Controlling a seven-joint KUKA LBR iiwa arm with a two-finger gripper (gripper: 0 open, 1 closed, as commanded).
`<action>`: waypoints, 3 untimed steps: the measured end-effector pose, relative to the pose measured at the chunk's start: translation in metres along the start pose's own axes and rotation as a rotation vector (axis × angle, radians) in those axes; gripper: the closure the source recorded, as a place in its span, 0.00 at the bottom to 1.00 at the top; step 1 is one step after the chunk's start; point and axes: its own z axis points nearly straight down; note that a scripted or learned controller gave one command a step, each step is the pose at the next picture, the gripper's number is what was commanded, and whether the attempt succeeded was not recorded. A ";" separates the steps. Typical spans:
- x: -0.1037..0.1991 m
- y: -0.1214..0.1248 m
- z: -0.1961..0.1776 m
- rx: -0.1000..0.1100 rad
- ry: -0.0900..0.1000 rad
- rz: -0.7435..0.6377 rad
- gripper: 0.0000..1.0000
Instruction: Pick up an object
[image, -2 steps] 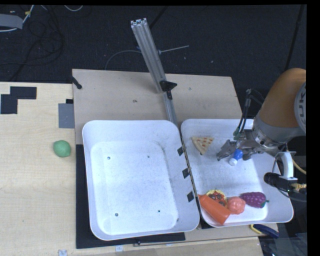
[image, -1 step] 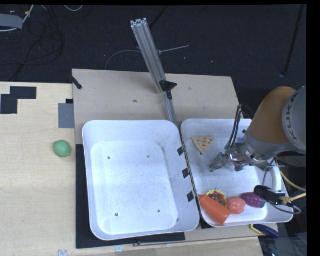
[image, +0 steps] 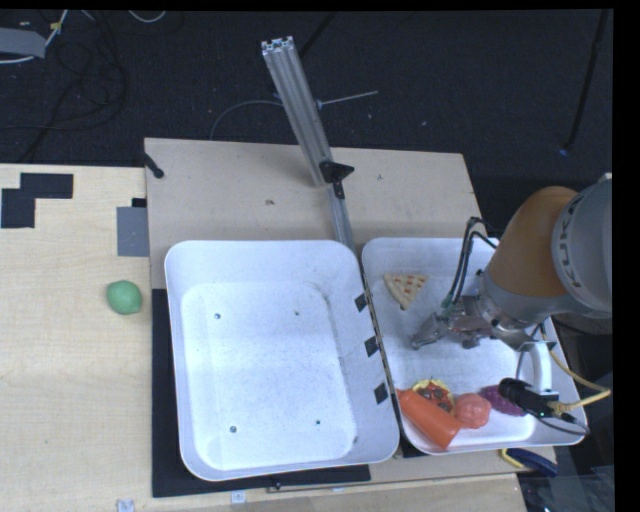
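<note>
We see the objects in the right bin (image: 372, 262). A tan waffle wedge (image: 406, 289) lies at its far left. Along its near edge sit an orange carrot (image: 428, 419), a small yellow and red toy (image: 431, 389) just behind it, a pink ball (image: 472, 410) to the right, and a purple piece (image: 507, 400) further right, near a black part on the bin's near right.

The gripper (image: 432, 335) hangs low over the middle of this bin, pointing left, well apart from the wedge and from the near row. Nothing sits between its fingers; we cannot tell how far they are parted.

The left bin (image: 180, 262) lies beside it, joined by black clips (image: 371, 346). A green ball (image: 124, 297) rests on the desk (image: 60, 350), left of both bins. A metal rail (image: 300, 105) slants away beyond the bins.
</note>
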 end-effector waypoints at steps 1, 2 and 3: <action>-0.001 0.000 -0.012 -0.002 0.000 0.003 1.00; -0.003 0.008 -0.070 -0.003 -0.001 0.001 1.00; -0.003 0.009 -0.122 -0.004 -0.001 0.001 1.00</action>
